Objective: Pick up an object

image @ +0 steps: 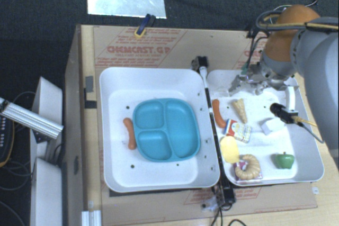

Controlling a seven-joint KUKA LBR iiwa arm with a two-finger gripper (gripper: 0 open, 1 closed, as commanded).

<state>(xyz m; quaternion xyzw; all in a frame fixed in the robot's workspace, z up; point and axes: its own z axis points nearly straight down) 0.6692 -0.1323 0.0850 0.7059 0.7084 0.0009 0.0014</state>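
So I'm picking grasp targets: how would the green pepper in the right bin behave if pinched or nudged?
The green pepper looks rounded and glossy, so it may roll or slip from a pinch. It sits apart from the doughnut, near the right bin wall, so a nudge could trap it there.

The arm (312,47) is cut off by the right edge. The gripper (249,82) finger state cannot be resolved. Label print on the small packet (238,130) is too small to read. The doughnut (248,166) hides part of the right bin's (312,166) front wall
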